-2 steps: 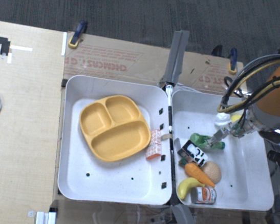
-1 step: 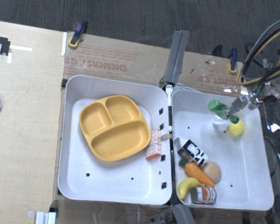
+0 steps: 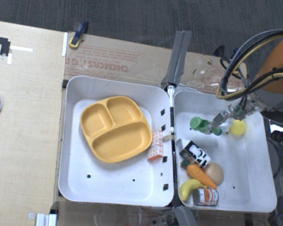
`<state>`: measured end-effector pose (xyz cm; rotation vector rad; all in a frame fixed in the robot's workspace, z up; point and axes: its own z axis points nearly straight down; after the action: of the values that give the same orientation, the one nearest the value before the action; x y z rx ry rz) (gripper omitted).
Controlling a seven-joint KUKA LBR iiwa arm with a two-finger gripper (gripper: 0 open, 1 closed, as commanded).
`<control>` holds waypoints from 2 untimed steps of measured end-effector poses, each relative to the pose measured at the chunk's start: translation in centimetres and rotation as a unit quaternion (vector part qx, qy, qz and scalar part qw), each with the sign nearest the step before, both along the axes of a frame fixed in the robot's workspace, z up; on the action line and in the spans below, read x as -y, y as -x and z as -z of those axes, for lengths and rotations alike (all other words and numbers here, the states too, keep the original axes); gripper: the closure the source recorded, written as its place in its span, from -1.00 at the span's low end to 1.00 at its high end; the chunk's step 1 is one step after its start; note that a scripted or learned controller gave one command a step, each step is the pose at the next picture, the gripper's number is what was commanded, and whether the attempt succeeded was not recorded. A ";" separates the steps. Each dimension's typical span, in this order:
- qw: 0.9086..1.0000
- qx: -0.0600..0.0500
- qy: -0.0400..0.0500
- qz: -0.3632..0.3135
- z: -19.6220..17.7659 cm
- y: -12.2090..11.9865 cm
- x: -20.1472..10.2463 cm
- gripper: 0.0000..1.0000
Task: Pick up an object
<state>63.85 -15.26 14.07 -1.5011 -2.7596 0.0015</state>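
The gripper [image 3: 216, 126] is being held low in the right bin [image 3: 258, 176], at the bin's eleven o'clock. A green object [image 3: 199, 124] is lying touching its tips, toward nine o'clock. Whether the tips are apart, together or clamped on it cannot be told. A yellow ball [image 3: 238, 127] is sitting just beside, toward three o'clock. The green object is judged the likelier target.

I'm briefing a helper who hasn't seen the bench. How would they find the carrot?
Look in the right-hand shallow white bin, at the cluster near its front left corner. The orange toy carrot lies slanted there, between the black-and-white packet and the curved yellow banana. It is the one long, tapered orange piece.
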 end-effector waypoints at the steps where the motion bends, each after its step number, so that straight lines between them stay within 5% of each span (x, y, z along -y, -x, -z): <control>1: 1.000 0.013 0.003 0.005 3.9 -0.2 -3.2 -1.00; 2: 1.000 0.013 0.003 0.005 3.9 -0.2 -3.2 -1.00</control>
<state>64.01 -12.10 10.18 -1.5261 -2.7744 -0.0104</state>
